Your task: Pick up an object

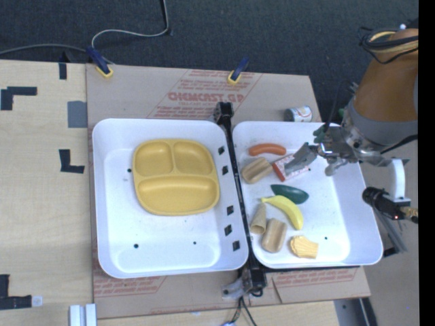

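Here, on the surface (41,182), two white bins side by side atop a cardboard sheet (197,94). In the left bin (170,243), a yellow divided plate (175,176), lying flat toward the far half. In the right bin (340,212), a scatter of toy foods: an orange-red sausage (267,149) near the far wall; just in front of it a tan bread roll (256,170); a dark green piece (290,193) near the middle; a yellow banana (287,210) just in front of that, nearly touching it; two tan chunks, one (258,219) close to the divider between the bins and the other (274,235) right beside it; a yellow ridged piece (304,248) near the front wall, slightly apart from the rest.

Reaching in from the right, the grey arm (380,94), bent over the right bin's far right corner. Slanted down and leftward from the wrist, the end effector (291,166), low over the far middle of the right bin, just right of the bread roll, below the sausage and just above the dark green piece. A bit of red and white at its tip, too blurred to identify. Whether apart, together or clamped on anything: cannot tell.

Outside the bins, a small can (298,114) on the cardboard behind the right bin, and two yellow-and-blue clamps (102,65) (238,72) on the cardboard's far edge.
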`<state>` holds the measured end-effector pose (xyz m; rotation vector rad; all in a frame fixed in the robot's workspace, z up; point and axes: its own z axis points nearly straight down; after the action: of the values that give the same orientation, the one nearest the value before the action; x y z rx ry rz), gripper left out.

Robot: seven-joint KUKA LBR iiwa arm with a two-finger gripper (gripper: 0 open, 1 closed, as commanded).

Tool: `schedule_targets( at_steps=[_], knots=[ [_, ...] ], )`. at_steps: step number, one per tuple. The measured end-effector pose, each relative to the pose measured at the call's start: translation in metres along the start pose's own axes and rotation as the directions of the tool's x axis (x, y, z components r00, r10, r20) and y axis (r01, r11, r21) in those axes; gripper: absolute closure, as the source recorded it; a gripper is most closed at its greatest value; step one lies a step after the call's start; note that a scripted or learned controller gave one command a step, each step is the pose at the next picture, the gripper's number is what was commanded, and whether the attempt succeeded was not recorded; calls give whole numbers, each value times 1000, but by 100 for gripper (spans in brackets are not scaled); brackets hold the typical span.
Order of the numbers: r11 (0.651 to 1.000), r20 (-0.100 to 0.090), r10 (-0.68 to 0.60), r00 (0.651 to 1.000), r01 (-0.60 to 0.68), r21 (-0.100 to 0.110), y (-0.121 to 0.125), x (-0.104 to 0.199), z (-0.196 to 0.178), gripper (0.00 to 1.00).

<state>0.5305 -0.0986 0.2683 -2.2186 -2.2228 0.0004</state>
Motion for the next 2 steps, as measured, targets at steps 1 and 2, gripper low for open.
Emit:
schedule_targets(
  at_steps=[1,2],
  knots=[
    [1000,-1,2,1000,-2,3,16,-23,163,0],
    [1000,0,1,1000,-1,-2,52,-2,182,0]
  ],
)
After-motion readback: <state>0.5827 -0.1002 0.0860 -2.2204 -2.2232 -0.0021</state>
